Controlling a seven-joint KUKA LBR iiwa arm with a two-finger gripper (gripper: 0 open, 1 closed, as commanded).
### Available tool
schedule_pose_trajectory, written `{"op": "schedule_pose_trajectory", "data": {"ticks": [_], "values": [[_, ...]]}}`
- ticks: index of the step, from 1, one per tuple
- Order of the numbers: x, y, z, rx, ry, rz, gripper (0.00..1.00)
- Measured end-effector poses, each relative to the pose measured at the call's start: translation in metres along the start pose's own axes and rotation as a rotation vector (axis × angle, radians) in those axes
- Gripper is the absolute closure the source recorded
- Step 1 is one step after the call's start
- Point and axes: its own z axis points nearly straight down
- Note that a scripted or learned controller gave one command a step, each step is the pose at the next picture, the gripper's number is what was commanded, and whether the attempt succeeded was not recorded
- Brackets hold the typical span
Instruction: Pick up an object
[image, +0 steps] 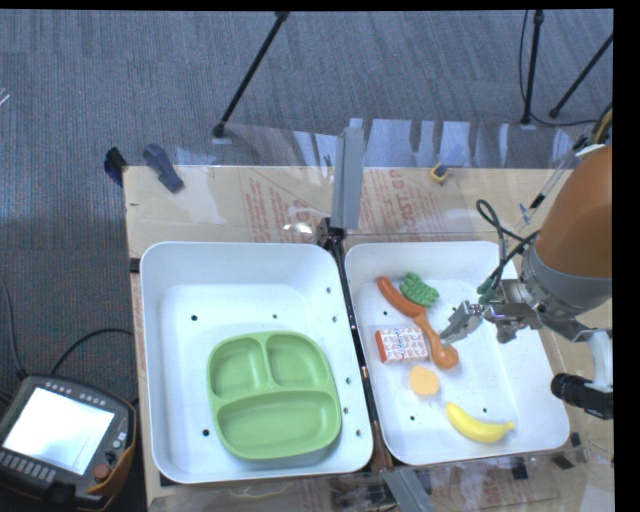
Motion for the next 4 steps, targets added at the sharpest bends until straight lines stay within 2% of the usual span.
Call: {"op": "schedule_pose_trajectory", "data": {"ticks": [1, 2, 3, 4], "values": [[0.028, -0.013, 0.116, 0.005, 0.0, 0.274, 0.0], [0.027, 0.006, 0.153, 0.004, 0.0, 0.2, 0.0], [0.026, 0.006, 0.144, 0.007, 0.002, 0.209, 1.0], [0.068, -0.033, 0.05, -0.004, 0.0, 0.329, 1.0]]}}
